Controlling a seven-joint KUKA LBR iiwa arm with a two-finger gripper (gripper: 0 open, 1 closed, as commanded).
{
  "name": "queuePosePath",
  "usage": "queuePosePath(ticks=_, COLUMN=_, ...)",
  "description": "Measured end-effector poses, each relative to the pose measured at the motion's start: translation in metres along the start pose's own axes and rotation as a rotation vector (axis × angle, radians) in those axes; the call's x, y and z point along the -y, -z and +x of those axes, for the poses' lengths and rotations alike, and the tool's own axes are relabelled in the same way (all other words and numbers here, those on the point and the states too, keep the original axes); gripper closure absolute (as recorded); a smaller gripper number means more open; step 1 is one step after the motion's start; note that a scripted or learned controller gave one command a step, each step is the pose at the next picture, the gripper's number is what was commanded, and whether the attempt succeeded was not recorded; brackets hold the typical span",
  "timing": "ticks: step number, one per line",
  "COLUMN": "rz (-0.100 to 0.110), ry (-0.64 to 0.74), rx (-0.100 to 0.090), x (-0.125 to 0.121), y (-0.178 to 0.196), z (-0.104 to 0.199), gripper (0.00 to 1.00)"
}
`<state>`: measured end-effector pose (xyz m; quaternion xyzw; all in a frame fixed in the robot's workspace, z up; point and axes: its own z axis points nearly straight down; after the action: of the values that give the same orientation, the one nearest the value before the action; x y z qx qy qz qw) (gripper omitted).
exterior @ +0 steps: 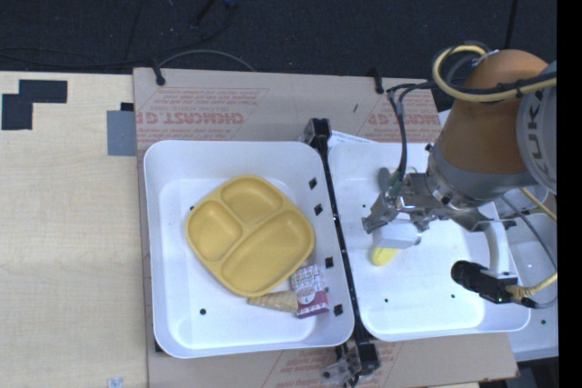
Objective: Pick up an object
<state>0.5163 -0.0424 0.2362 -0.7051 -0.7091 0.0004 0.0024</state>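
Note:
My gripper [389,221] hangs low over the left half of the right bin [427,313]. Directly under it lies a small yellow object [384,256] with a pale part on top, partly hidden by the gripper. Whether the gripper touches it I cannot tell. In the left bin [173,323] a yellow divided plate [250,234] lies near the middle. A small red and white packet [310,290] and a tan cone-shaped piece [273,301] rest against the plate's near right edge.
A black divider [332,232] runs between the two bins. The grey and orange arm [496,132] covers the right bin's far right part. Cardboard [236,109] lies under the bins, with a wooden bench top [64,241] to the left.

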Motion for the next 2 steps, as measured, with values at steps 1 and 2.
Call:
queuePosePath(ticks=1, rz=0.001, ry=-0.002, rx=0.001, x=0.010, y=-0.009, z=0.043, gripper=1.00)
queuePosePath(ticks=2, rz=0.000, ry=0.000, rx=0.001, x=0.020, y=0.000, z=0.093, gripper=1.00)
